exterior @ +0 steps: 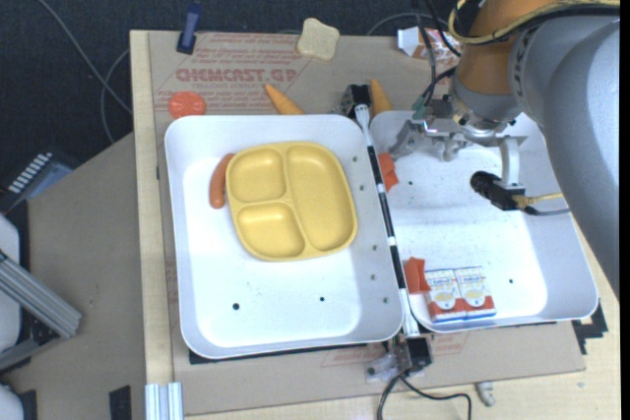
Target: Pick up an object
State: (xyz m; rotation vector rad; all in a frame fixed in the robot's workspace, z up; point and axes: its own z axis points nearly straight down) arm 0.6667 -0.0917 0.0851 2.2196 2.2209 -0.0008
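Camera view, approach step. I see the gripper [448, 128] low over the far end of the right bin [551, 261], its body hiding the fingers, so I cannot tell their opening or whether they hold anything. Candidate objects: an orange piece [388, 172] at the near-left rim just beside the gripper, and a small carton [461, 294] at the bin's near end. In the left bin [197, 241] lie a yellow tray [291, 200] and a sausage [217, 183]. I judge nothing lifted yet; the next move calls for centring on one object before closing.

Yellow sectioned plate [291, 200] flat in left bin; egg carton [459, 294] right bin.
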